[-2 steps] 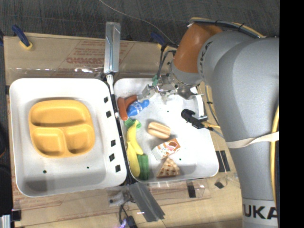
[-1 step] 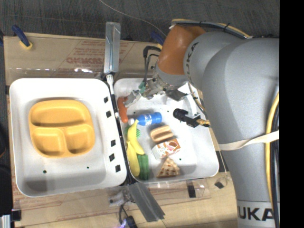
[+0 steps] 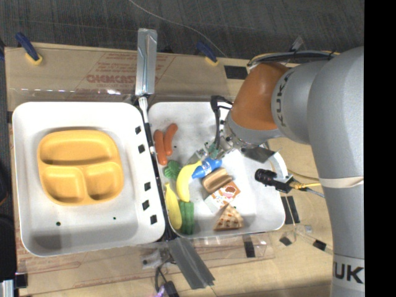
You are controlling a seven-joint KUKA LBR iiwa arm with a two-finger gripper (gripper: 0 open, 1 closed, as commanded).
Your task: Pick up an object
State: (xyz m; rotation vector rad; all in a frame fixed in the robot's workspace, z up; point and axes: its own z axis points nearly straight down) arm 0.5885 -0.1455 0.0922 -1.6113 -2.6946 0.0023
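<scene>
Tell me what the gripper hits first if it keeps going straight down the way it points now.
Probably the blue object lying against the banana in the right bin: the gripper hangs just above it. Depth is unclear from this slanted view, so it might meet the bin floor beside it.

1. You see two white bins (image 3: 37,228), the left one carrying a yellow-orange tray (image 3: 79,164).
2. In the right bin: orange-red sausages (image 3: 164,142), a yellow banana (image 3: 184,183), a blue piece (image 3: 207,167) and something green (image 3: 186,216) (too small to identify).
3. Your arm (image 3: 322,104) is grey with an orange band (image 3: 257,101).
</scene>
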